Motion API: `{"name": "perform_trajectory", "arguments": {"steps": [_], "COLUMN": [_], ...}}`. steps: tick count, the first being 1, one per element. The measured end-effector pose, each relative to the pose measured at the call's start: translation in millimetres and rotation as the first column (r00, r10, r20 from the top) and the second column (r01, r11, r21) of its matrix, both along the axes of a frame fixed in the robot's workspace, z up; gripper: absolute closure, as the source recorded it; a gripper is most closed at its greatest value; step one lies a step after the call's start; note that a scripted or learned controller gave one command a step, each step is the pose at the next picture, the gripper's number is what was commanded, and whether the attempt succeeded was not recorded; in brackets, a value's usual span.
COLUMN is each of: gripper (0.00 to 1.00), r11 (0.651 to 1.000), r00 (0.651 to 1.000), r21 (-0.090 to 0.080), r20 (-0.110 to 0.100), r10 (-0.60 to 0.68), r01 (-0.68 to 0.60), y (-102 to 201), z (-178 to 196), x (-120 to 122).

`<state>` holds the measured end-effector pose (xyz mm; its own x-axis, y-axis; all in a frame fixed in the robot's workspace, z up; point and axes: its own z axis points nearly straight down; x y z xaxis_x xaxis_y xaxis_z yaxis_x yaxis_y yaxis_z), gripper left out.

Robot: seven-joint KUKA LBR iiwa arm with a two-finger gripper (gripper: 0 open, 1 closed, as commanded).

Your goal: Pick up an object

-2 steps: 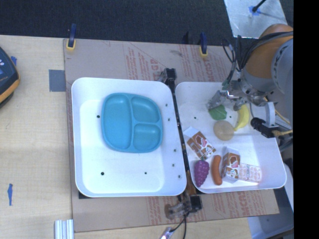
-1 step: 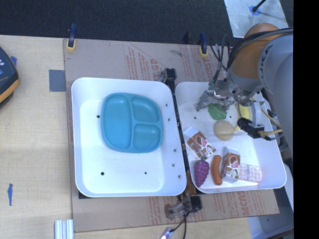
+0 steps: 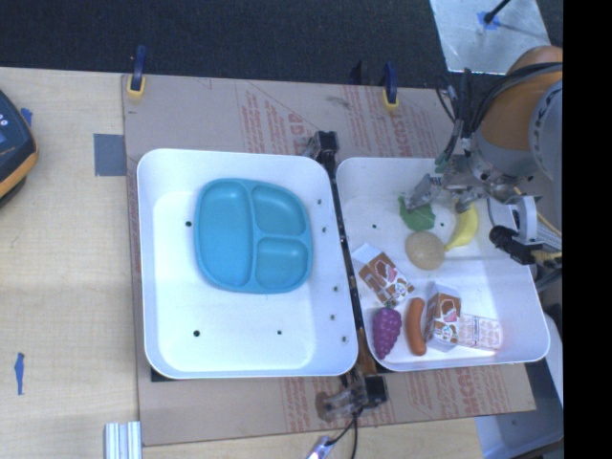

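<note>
The right bin [image 3: 368,182] holds a green toy vegetable [image 3: 418,217], a yellow banana [image 3: 463,229], a beige round object [image 3: 425,251], a purple grape bunch [image 3: 385,330], an orange sausage [image 3: 415,326] and small printed packets [image 3: 383,277] [image 3: 457,325]. My gripper [image 3: 442,192] hangs low over the bin's far right part, fingers spread open above and beside the green vegetable and the banana. Nothing sits between the fingers.
The left bin [image 3: 167,285] holds a blue divided plate [image 3: 253,235]. The grey arm with its orange band [image 3: 526,94] comes in from the right over the right bin's far corner. Clamps [image 3: 137,73] [image 3: 389,86] hold the cardboard at the back. A dark device [image 3: 13,142] lies at far left.
</note>
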<state>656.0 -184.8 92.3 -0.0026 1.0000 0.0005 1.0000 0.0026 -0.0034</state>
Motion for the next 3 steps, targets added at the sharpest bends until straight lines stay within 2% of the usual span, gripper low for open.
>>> {"name": "perform_trajectory", "arguments": {"steps": [1, 2, 3], "gripper": [0.00, 0.00, 0.00], "r11": [1.000, 1.000, 1.000], "r00": [1.000, 1.000, 1.000], "r21": [-0.001, 0.002, 0.000], "r20": [-0.001, 0.001, -0.001], "r10": [0.004, 0.001, 0.004], "r01": [-0.004, -0.001, -0.004], "y": [58, -3, 64], "z": [0, 0, 7], "x": [-18, 1, 0]}}
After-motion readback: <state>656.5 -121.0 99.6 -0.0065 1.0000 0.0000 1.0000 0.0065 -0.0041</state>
